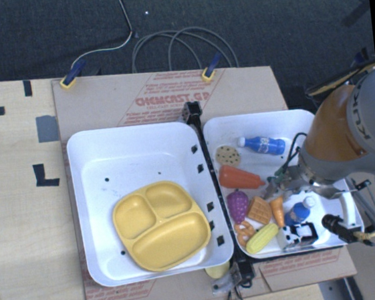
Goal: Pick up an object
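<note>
Hovering low in the right bin (251, 120), gripper (276, 181) sits at 3 o'clock of the carrot (240, 177). Grip state: cannot tell. Yellow plate (161, 224) in left bin (132, 135).

Light is even and fairly bright, from above. The two white bins (80, 151) show nearly washed out, with soft shadow under their rims. The yellow plate (161, 224) has a mild sheen. Focus is slightly soft throughout, and the dark floor (26, 30) looks grainy.
</note>
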### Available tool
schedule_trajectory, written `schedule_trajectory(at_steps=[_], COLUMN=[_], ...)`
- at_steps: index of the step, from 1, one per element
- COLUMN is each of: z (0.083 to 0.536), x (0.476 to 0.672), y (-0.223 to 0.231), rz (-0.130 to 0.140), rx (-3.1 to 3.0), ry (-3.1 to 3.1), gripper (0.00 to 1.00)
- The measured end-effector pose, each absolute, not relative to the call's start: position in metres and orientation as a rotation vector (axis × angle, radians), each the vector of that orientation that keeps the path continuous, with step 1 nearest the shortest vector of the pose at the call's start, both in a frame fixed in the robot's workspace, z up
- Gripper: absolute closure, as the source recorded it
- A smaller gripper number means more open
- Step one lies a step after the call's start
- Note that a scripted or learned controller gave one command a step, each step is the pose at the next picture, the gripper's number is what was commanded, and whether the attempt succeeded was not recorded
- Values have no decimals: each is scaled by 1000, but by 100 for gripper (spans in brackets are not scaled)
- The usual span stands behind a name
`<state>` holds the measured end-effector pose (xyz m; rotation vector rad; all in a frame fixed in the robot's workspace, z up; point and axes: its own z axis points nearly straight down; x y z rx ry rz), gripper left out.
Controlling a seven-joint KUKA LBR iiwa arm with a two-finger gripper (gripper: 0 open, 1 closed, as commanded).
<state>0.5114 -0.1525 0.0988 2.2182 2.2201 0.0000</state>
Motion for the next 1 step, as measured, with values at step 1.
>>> schedule_trajectory(at_steps=[1], z=[200], x=[567], y=[-70], rz=[10], rx=[2206], ry=[2228], gripper=[100])
